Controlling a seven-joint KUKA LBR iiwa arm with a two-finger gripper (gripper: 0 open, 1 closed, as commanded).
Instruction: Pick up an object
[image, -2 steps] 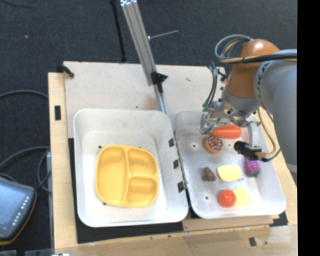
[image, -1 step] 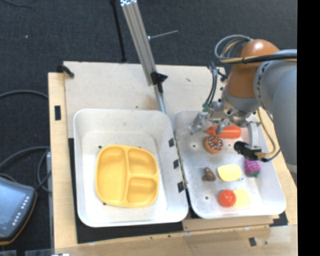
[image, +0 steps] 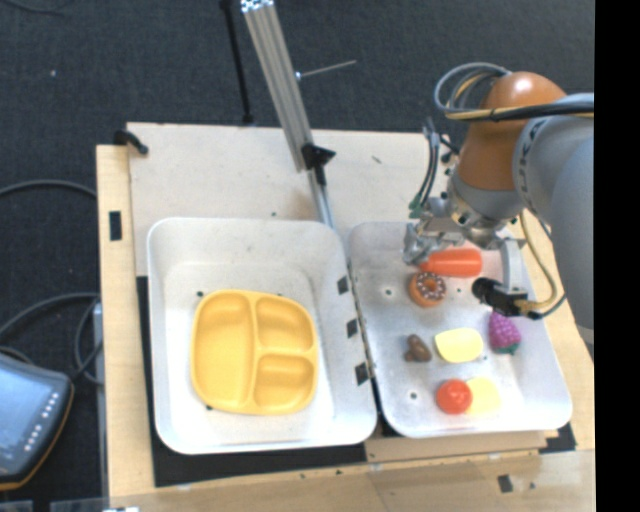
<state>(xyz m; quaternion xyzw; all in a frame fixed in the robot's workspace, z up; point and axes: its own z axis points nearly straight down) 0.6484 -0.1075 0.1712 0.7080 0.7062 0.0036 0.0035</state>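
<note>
My gripper (image: 458, 250) hangs over the back of the right bin (image: 380, 260), low above its floor. Its fingers stand apart on either side of an orange-red sausage-shaped toy (image: 452, 262), one finger (image: 413, 247) to the left and one to the right. The jaws look open, with a gap between each of them and the toy. Just in front of it lies a small brown ring donut (image: 428, 288). A purple grape bunch (image: 504, 331) sits to the right, close to a black part of the tool.
Further forward in the right bin lie a dark brown lump (image: 417, 348), a pale yellow piece (image: 459, 345), a red ball (image: 453, 396) and a yellow block (image: 484, 395). The left bin (image: 170, 250) holds a yellow divided plate (image: 255, 350). A metal post (image: 285, 90) rises behind the bins.
</note>
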